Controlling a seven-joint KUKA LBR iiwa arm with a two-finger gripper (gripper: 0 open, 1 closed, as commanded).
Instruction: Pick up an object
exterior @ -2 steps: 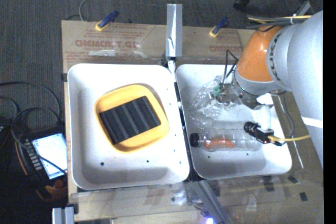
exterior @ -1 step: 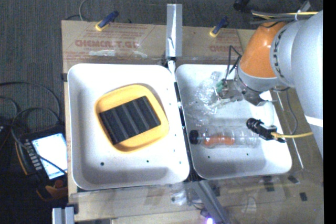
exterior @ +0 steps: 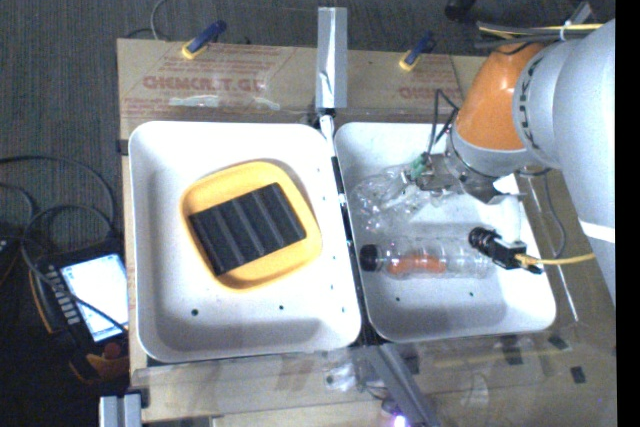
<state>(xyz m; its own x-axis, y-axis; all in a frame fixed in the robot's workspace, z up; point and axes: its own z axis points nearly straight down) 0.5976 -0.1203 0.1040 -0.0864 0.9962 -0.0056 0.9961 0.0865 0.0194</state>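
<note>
Currently the arm's gripper (exterior: 432, 173) reaches down onto a crumpled clear bottle (exterior: 392, 192) in the right bin (exterior: 530, 315); claw state cannot be told; next comes grasping.

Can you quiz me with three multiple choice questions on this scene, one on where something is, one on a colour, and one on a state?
1. Where does the yellow tray lie?
A. in the left bin
B. in the right bin
C. on the floor

2. What colour is the cap of the clear bottle?
A. white
B. black
C. blue

3. How does that bottle lie?
A. upright
B. on its side
C. leaning on the tray

Answers:
1. A: the tray with its black ribbed insert sits inside the left bin.
2. B: the cap at the bottle's left end is dark, near the wall of the right bin.
3. B: it stretches flat across the bin floor, cap to the left, below the gripper.
</note>
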